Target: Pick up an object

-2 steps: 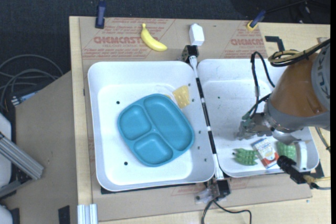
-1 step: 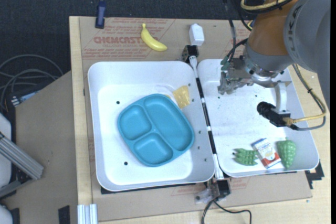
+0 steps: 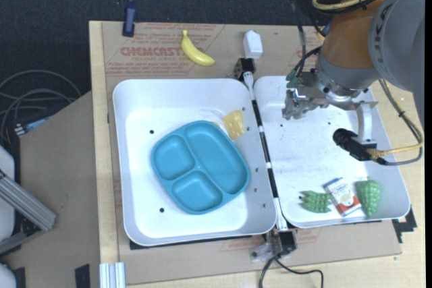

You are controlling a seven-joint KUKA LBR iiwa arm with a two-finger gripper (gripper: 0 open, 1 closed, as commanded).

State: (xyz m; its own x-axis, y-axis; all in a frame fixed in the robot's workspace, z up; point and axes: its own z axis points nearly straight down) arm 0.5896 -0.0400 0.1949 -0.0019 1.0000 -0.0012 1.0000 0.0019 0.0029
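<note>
While my hand (image 3: 298, 104) hangs over the upper part of the right bin (image 3: 317, 152), close to the ridge where the two bins meet, I cannot tell from this angle how it is set, and I see nothing caught in it. Directly beneath me the bin floor looks bare, so I judge the pick has not yet begun. The nearest candidates lie well away from my hand, toward the bin's near edge: a small green piece (image 3: 314, 201), a red-and-white packet (image 3: 341, 195) just beside it, and a knobbly green thing (image 3: 368, 194) on the packet's far side. Together they form a row running roughly across the bin, the small green piece being the end closest to me. Its long axis lies about along that row, so I would likely need to close across its narrow width. A black part of my own arm (image 3: 352, 142) sits between me and that row. Across the ridge, in the left bin (image 3: 135, 145), a pale yellow scrap (image 3: 233, 123) lies fairly near my hand, with a blue divided plate (image 3: 198, 166) past it. Out on the table (image 3: 108, 64) beyond the bins rests a yellow banana (image 3: 195, 51).
</note>
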